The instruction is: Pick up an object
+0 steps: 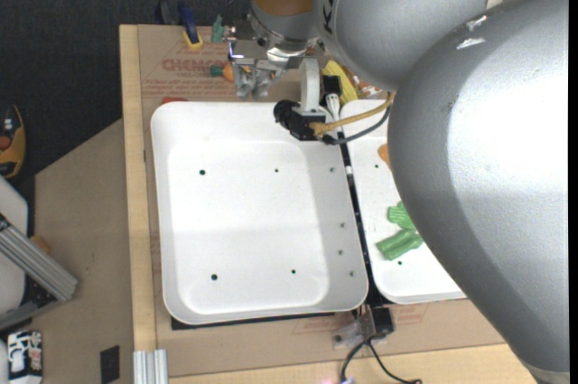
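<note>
My gripper point(253, 82) hangs under the orange-banded wrist, over the cardboard just beyond the far rim of the left bin point(181, 192). I see nothing held in it. A green object point(398, 234) lies in the right bin point(406, 283), close to the divider, partly covered by the arm. A small orange piece point(383, 154) peeks out at the arm's edge in the same bin. Something yellow point(334, 77) shows at the right bin's far end, behind a white and black cable fitting point(307, 111) on the arm.
The big grey arm point(470, 102) hides most of the right bin. Small blue, yellow and green items point(194, 30) sit on the cardboard bench beyond the left bin. A black connector and cable point(375, 323) lie at the bins' near edge.
</note>
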Action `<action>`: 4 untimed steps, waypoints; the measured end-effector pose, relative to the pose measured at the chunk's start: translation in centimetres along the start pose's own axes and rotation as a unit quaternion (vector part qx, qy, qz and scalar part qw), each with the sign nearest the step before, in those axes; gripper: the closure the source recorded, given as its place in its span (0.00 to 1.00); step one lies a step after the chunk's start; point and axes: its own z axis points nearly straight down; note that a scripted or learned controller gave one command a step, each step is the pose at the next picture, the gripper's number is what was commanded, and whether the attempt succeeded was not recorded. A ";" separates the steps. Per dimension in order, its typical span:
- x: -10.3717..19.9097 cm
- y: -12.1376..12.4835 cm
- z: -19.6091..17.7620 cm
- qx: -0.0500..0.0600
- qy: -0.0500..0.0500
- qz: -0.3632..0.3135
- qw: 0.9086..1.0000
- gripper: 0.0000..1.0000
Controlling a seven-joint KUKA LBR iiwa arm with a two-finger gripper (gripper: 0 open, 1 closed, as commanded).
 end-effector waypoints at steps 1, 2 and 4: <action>-9.6 0.1 -4.7 -0.001 -0.002 0.007 1.000 1.00; -26.9 -0.4 0.5 0.005 -0.004 0.011 1.000 1.00; -13.3 -3.4 -1.7 0.006 0.000 0.000 1.000 1.00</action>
